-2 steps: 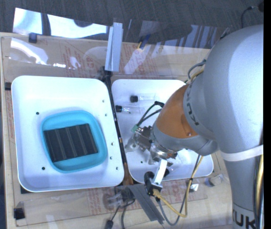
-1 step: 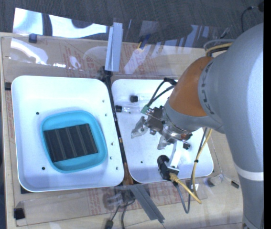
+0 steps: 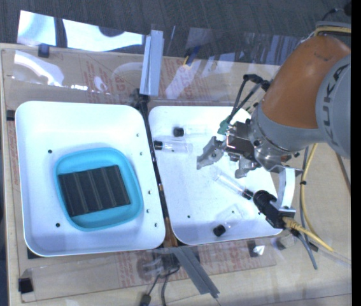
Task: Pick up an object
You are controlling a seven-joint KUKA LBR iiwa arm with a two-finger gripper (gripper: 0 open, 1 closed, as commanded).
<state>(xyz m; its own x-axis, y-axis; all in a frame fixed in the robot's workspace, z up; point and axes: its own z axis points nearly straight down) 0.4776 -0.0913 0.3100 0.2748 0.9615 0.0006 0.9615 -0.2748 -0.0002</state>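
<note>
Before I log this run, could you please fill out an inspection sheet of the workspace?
Surface: two white bins, left bin, right bin.
Job's things: clear tubes with black caps in the right bin.
Clutter: blue tray with dark grooved insert in the left bin.
Grippers: gripper above the right bin, fingers spread, nothing between them.
Cables: yellow cable at the bench's right.
Surroundings: clear plastic sheeting behind the bins.
</note>
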